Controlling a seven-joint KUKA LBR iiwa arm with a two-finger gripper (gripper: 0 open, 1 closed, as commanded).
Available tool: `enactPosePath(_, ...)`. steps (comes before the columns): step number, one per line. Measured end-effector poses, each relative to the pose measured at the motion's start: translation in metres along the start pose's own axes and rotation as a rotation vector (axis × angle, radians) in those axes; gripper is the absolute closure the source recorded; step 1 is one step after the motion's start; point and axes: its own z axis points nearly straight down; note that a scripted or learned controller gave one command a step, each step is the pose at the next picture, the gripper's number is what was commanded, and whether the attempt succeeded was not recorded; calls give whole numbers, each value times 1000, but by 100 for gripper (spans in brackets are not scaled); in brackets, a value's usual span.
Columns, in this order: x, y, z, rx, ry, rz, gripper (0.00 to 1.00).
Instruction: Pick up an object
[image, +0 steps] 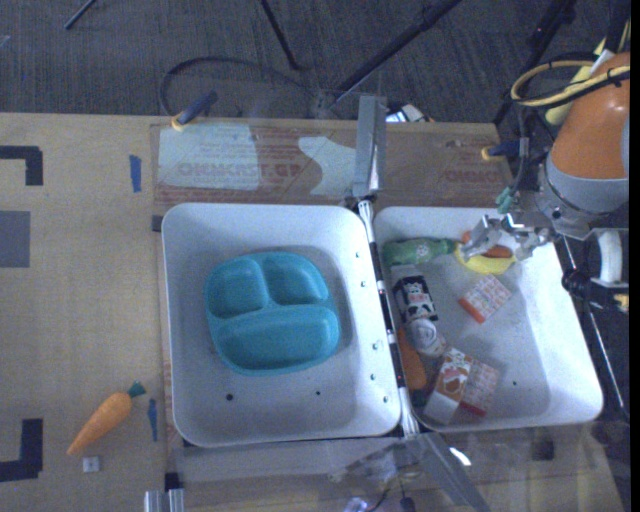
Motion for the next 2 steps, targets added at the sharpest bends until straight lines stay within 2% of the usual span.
enactPosePath(1,-31,62,92,-22,-8,-32,0)
enactPosePath(2,-67,57,100,4,24,-340,0)
